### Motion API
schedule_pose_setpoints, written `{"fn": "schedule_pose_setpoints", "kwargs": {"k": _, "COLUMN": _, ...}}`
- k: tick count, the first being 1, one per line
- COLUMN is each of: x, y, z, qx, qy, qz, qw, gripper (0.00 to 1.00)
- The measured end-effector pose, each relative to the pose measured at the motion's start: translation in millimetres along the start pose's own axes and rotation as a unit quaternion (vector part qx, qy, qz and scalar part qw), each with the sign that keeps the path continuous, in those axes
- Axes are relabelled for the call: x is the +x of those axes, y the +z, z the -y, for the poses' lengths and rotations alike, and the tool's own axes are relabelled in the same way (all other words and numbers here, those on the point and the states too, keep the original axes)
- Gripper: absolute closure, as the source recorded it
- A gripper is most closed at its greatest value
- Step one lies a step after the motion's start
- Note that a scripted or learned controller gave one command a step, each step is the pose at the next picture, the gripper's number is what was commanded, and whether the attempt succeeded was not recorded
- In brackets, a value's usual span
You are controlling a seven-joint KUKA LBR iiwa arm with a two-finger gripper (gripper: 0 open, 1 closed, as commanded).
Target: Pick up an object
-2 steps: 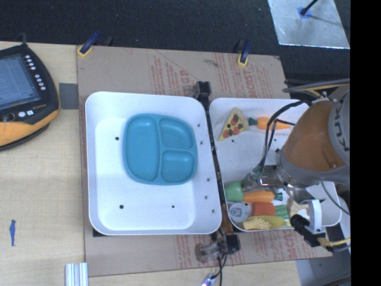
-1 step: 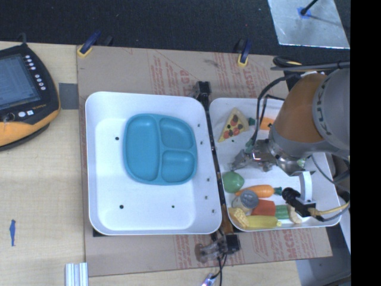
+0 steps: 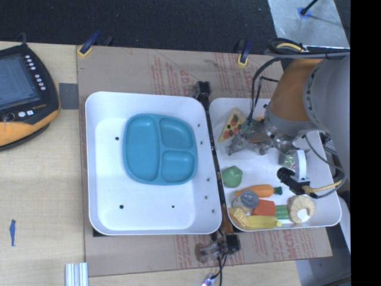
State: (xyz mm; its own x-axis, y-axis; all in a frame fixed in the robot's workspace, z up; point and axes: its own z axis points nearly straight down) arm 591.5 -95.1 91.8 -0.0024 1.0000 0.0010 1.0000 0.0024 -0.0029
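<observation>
My gripper [image 3: 239, 143] is low in the right bin [image 3: 324, 222], in its upper left part. It sits just below and to the right of a toy pizza slice [image 3: 230, 124], which leans by the bin's left wall. A green round toy [image 3: 231, 175] lies a little below the gripper. Along the bin's front lie an orange carrot [image 3: 257, 190], a grey round piece [image 3: 248, 200], a red block [image 3: 266, 208], a yellow piece [image 3: 257, 221] and a beige ring [image 3: 301, 208]. The arm's wrist covers the bin's upper right.
The left bin [image 3: 104, 177] holds a blue divided plate [image 3: 159, 148]. A teach pendant [image 3: 21, 97] lies on the bench at far left. Clamps [image 3: 88, 43] hold the cardboard sheet at the back. Black cables [image 3: 297, 183] hang from the wrist over the right bin.
</observation>
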Motion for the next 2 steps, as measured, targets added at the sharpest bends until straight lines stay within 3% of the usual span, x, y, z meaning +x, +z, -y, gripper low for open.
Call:
{"fn": "schedule_pose_setpoints", "kwargs": {"k": 1, "x": -40, "y": 0, "z": -59, "qx": 0.001, "qy": -0.001, "qz": 0.000, "qw": 1.0000, "gripper": 0.00}}
{"fn": "schedule_pose_setpoints", "kwargs": {"k": 2, "x": -39, "y": -10, "z": -59, "qx": 0.003, "qy": -0.004, "qz": 0.000, "qw": 1.0000, "gripper": 1.00}}
